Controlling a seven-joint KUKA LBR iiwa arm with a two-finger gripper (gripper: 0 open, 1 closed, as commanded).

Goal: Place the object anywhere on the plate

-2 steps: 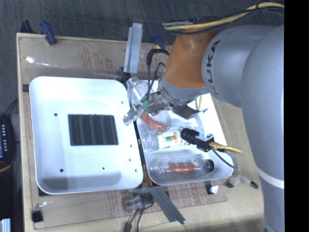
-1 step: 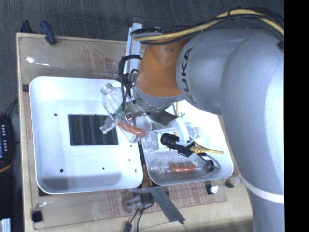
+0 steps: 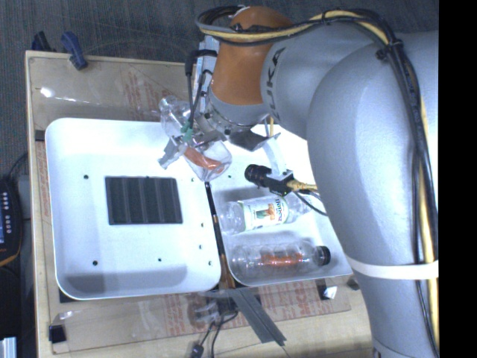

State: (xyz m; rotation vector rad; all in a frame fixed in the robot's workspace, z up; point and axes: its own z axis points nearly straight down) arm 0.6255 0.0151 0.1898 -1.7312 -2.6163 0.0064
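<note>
My arm (image 3: 373,162) is closest to the lens, a broad grey bulk along the view's right side, with the orange band (image 3: 242,58) above my wrist near the top. Below the band my gripper (image 3: 192,144) hangs over the upper stretch of the line where the two white bins meet. Right at it is a small clear thing with orange in it (image 3: 210,161), showing across that line. I cannot tell whether I have it pinched, or whether my grip is spread or closed, because clear plastic and glare run together there. The dark ribbed plate (image 3: 144,200) lies flat in the middle of the bin on the view's left (image 3: 67,170). The clear thing is not on it and shows just past the plate's upper right corner. The bin on the view's right (image 3: 246,278) holds two clear bottles lying on their sides, one below the other. The bottle with a printed label (image 3: 261,213) is nearer my gripper, and the bottle with a black cap (image 3: 277,258), something orange inside it, lies by the lower rim. A blue clamp (image 3: 74,51) sits at the upper left corner of the bench (image 3: 112,77)
</note>
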